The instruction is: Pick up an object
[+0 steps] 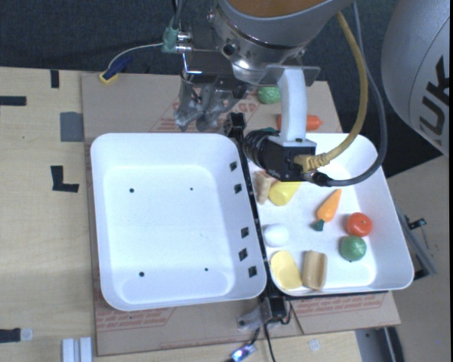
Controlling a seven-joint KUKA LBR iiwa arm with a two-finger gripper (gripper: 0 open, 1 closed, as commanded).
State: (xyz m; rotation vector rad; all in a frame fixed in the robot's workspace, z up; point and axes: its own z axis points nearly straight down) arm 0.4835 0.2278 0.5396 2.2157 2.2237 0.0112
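Observation:
My gripper (200,114) hangs above the bench just behind the back rim of the left bin (106,202), under the big grey and orange wrist. The right bin (389,202) holds the loose objects: a yellow lemon-like piece (283,193), a carrot (328,204), a red tomato (359,224), a green ball (352,248), a white egg (275,235), a pale yellow piece (285,270) and a tan bread-like piece (314,269). A beige object (262,187) lies against the divider. The gripper is well away from all of these.
A black camera unit with a yellow cable (287,159) hangs over the back left of the right bin. A green item (269,94) and an orange item (312,123) sit behind the bins, partly hidden by the arm. Cardboard lies under both bins.

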